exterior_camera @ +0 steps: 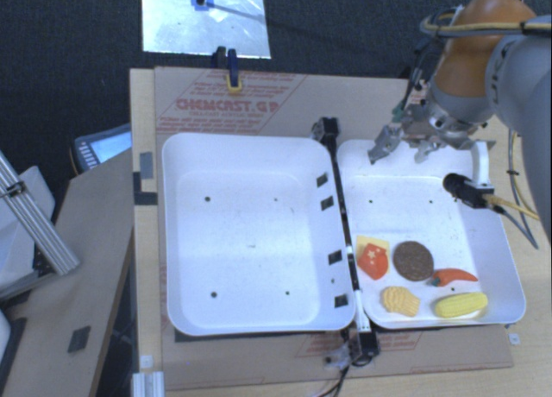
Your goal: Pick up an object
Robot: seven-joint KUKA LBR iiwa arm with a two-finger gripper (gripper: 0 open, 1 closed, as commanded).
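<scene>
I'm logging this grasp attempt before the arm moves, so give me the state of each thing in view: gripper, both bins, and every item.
gripper: fingers spread open, holding nothing, above the right bin's far edge.
right bin: holds five items along its near side.
left bin: bare white floor.
pizza slice: lying flat.
brown round patty: lying flat.
chilli pepper: on its side.
corn cob: on its side.
yellow ridged piece: resting near the front wall.

Bins [250,240]: I see smooth white plastic, slightly glossy.
Bench board [259,97]: matt brown cardboard, printed red.
Top sheet [205,7]: shiny metal foil, as I read it.
Arm [517,76]: smooth grey casing, glossy orange band.
</scene>
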